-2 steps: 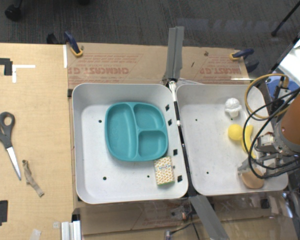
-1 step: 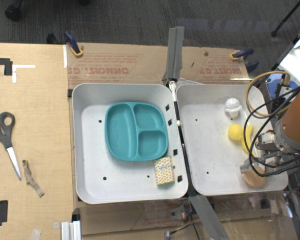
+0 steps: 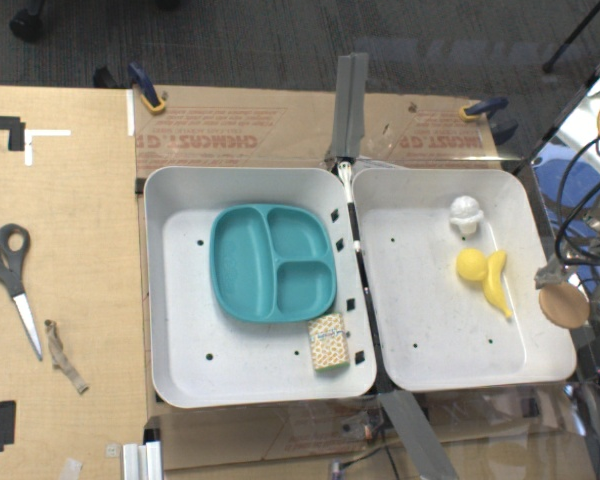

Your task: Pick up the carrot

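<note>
Plainly two white bins side by side: left bin (image 3: 170,368) and right bin (image 3: 420,358), touching along their inner walls. Cannot tell how far open the gripper is or whether it has hold of anything, so places reckoned from the side the arm reaches in from.

In the bin nearer that side, two items: one small white knobbly object (image 3: 465,214) toward the far wall, and just beside it, apart by a narrow gap, one yellow object (image 3: 483,273) — a round lump joined to a tapering tail that points toward the near wall. Cannot tell for sure which piece counts as the carrot; closest in shape, that tapered yellow one.

In the bin farther from that side, two items: one teal plate (image 3: 274,263) with three compartments, lying flat, and one small patterned box (image 3: 329,343) touching the plate's near corner.

Outside the bins, on the cardboard — one pair of scissors (image 3: 12,278), one loose strip (image 3: 68,363), two clamps (image 3: 150,90) at the far edge, and one brown disc (image 3: 563,306) hard against the right bin's outer rim.
</note>
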Tool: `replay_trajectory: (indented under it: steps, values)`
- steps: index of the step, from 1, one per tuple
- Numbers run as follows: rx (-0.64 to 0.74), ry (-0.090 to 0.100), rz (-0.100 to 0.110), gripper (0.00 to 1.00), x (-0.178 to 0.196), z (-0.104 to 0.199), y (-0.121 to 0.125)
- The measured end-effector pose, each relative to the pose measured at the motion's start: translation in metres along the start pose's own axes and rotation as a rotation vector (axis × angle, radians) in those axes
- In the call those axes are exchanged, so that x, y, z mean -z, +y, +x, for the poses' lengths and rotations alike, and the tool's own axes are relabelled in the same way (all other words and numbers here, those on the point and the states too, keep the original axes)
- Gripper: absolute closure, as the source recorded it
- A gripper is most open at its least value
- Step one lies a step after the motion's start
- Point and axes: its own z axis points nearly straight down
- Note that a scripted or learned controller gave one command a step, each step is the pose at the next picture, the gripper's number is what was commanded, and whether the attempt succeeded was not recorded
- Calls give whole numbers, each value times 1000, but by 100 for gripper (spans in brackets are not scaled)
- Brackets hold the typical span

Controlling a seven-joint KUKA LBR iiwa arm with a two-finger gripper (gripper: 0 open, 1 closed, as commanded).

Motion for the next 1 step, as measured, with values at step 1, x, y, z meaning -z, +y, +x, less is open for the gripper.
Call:
replay_trajectory:
  steps: [1]
  values:
    - [82,-1,2,100,137,-5,-6]
